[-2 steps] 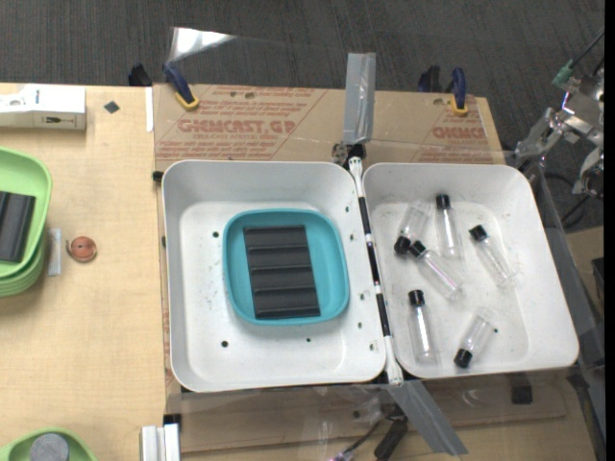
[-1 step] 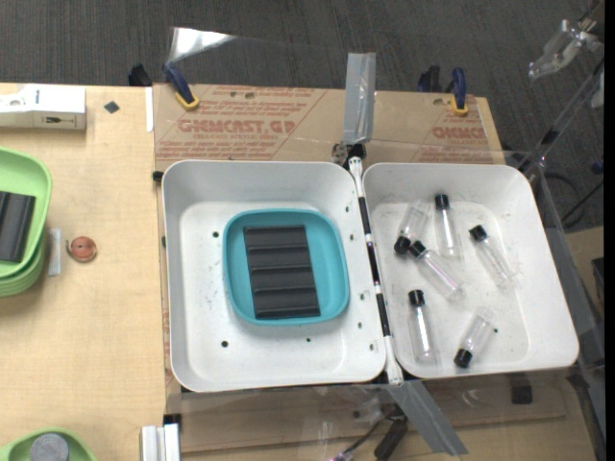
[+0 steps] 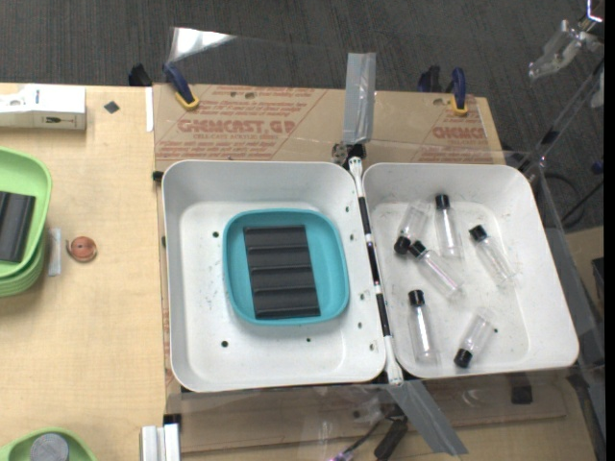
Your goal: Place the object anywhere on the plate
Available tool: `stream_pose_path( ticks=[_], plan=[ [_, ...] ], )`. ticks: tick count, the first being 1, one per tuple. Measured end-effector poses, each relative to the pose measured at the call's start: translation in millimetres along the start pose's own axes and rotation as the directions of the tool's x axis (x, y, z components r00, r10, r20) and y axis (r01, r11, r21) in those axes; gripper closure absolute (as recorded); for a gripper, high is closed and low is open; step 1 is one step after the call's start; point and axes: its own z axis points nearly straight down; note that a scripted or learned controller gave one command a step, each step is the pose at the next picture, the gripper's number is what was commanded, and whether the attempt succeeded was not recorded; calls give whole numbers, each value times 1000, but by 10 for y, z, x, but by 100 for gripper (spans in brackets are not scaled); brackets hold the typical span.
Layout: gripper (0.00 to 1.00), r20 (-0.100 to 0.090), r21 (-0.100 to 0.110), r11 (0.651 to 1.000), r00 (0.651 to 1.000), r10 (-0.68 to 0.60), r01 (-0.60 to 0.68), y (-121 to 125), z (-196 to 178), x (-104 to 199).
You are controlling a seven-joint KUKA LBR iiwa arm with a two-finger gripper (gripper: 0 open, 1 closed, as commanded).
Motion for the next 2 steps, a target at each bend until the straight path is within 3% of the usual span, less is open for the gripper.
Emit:
stream_pose_path(
  ticks=[2],
  plan=[
    [0,0,0,1000,1000,0,0,0,0,0]
  ],
)
